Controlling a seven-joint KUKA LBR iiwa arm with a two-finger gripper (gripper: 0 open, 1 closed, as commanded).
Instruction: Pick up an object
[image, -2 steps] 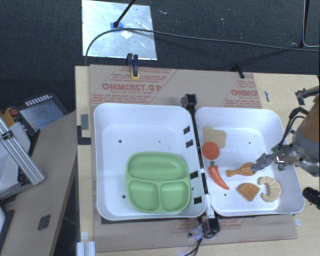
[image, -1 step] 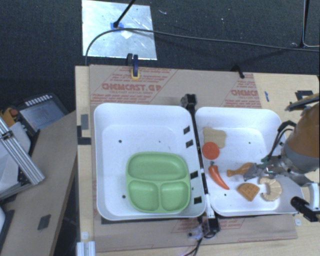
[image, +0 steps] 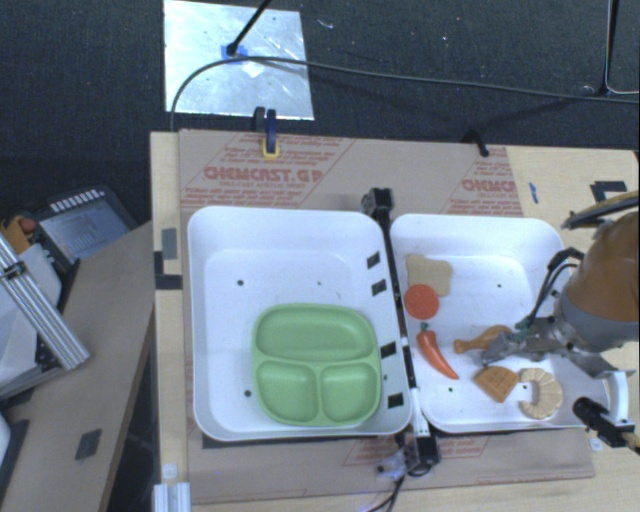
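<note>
Five food toys lie in the right bin (image: 470, 232). Hand (image: 497, 347) sits low beside the drumstick (image: 478, 343); can't tell its state.

— Right bin (image: 470, 232), contents?
— Beige bread slice (image: 428, 273), flat, far left. Red-orange disc (image: 421, 300) just below it. Red chili pepper (image: 436, 353), lying slantwise near the divider. Brown drumstick (image: 481, 342), centre. Tan wedge (image: 496, 382) and pale curved pastry (image: 540, 392), side by side at the near wall.

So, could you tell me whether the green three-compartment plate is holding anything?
Empty: the green three-compartment plate shows bare green in all three sections.
</note>
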